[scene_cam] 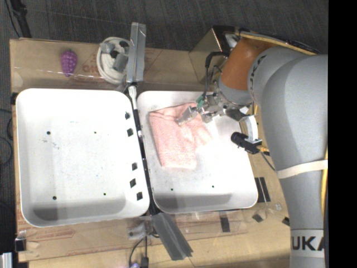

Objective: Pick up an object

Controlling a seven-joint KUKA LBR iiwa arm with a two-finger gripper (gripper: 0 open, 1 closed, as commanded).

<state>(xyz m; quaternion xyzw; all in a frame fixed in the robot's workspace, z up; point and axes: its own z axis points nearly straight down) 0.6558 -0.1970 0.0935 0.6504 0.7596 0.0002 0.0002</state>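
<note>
The arm (293,121) is bulky, smooth grey, with an orange band (237,66) above the wrist, black cables beside it, a pale ring lower down and white "UKA" lettering (307,243).

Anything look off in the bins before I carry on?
The pink cloth in the right bin lies rumpled and askew, its upper right corner bunched under the gripper. A purple object sits outside the bins on the bench.

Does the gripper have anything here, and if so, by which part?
Cannot be told. The gripper sits at the top right corner of the pink cloth in the right bin, where the cloth looks bunched, but a hold isn't visible.
</note>
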